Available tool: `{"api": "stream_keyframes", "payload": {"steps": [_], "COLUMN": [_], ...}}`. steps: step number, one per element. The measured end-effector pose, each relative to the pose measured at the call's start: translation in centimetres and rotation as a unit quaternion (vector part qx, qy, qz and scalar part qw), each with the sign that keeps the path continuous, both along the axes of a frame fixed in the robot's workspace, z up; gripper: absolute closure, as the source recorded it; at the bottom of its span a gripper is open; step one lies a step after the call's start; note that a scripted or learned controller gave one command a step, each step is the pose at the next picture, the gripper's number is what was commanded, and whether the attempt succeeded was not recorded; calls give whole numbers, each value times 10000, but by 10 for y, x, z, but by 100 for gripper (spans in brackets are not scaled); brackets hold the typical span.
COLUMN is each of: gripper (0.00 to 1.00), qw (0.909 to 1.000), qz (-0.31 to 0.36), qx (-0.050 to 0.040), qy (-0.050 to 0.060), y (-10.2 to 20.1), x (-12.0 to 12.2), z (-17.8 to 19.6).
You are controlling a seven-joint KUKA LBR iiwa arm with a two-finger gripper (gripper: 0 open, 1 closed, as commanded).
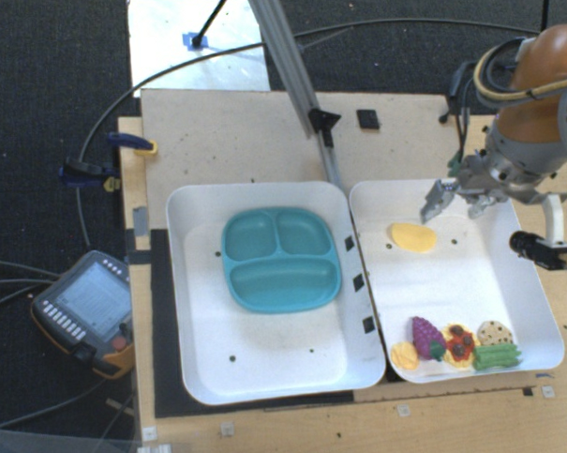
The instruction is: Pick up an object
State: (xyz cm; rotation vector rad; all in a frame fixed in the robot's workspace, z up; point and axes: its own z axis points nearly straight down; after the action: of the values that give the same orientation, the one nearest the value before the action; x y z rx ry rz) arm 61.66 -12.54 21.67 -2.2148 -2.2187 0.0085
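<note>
Reaching in from the right, the grey arm with the orange band (539,64) hangs over the far part of the right shallow white bin (525,285). Its two-finger gripper (435,205) points to the left with the fingers spread apart, and nothing is between them. A flat yellow oval toy piece (413,237) lies on the bin floor just near of the fingertips. Along the near wall of this bin sit a small yellow piece (404,356), a purple grape bunch (425,337), a small pizza toy (458,344), a cookie (495,332) and a green bean pod (496,356). The left white bin (200,365) holds a teal divided plastic plate (280,260). Both bins rest on a pale board (233,139). A grey handheld control pendant (85,309) lies on dark carpet (43,81) at the left.
</note>
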Motion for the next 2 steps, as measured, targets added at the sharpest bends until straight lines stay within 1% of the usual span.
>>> {"api": "stream_keyframes", "payload": {"steps": [1, 2], "gripper": [0, 0], "qw": [10000, 10000], "qz": [8, -1], "qx": [-6, -5], "qy": [-53, -34], "y": [0, 2], "x": [2, -6], "z": [6, -41]}}
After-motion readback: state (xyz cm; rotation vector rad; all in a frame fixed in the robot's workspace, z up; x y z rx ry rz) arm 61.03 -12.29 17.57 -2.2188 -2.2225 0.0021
